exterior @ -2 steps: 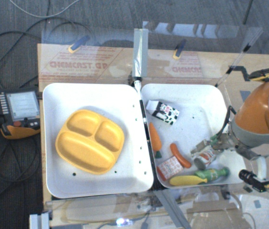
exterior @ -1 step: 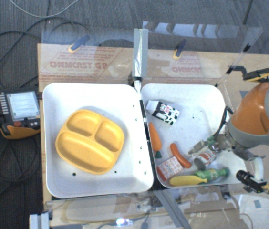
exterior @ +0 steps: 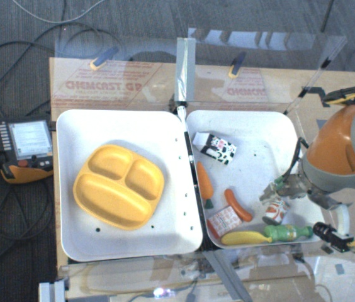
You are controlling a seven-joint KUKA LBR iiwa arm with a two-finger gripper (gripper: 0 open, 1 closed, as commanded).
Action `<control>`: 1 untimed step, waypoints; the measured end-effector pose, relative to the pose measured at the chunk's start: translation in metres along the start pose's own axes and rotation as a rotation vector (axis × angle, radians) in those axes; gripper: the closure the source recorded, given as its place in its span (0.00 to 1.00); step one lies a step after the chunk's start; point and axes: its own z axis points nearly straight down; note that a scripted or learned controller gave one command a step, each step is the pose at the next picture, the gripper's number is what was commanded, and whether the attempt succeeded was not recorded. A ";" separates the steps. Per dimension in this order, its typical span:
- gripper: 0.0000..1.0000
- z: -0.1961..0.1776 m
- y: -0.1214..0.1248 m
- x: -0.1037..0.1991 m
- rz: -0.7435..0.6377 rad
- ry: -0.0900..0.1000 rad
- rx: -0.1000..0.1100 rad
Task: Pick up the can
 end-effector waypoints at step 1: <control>1.00 -0.110 -0.003 0.023 0.097 0.005 0.023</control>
